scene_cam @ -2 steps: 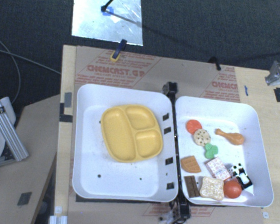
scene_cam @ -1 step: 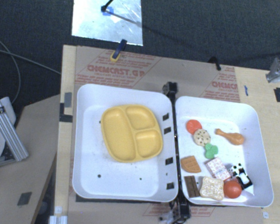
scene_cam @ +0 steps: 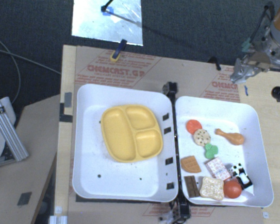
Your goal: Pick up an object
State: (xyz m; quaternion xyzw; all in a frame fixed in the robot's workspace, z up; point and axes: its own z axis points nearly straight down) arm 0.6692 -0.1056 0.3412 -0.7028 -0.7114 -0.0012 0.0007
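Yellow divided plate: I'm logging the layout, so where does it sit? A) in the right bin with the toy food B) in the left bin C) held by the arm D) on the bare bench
B: the yellow divided plate lies alone inside the left bin.

You look down from one fixed camera above the worktop, tilted slightly, far enough to take in both white bins whole.
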